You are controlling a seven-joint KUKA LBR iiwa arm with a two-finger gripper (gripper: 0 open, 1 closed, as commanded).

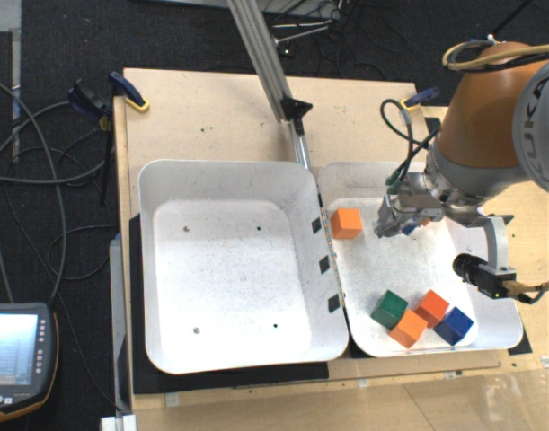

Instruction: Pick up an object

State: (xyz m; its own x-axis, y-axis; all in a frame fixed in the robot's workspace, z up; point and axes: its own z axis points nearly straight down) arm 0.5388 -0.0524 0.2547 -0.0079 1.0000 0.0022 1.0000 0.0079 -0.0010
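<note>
My claw point(393, 225), its grip state unclear, hangs just right of the orange cube point(347, 223) in the right bin point(499, 335).

light: bright, even | shadows: soft, faint | focus: sharp | glare: none

Arm point(499, 124): bulky rounded shell, broad orange band over grey casing.
Lettering: dark letters on the grey part at 3 o'clock, cut by the edge.
Cables: black and pale loops along the band.
Gripper point(393, 224): dark metal, small and boxy.
</note>
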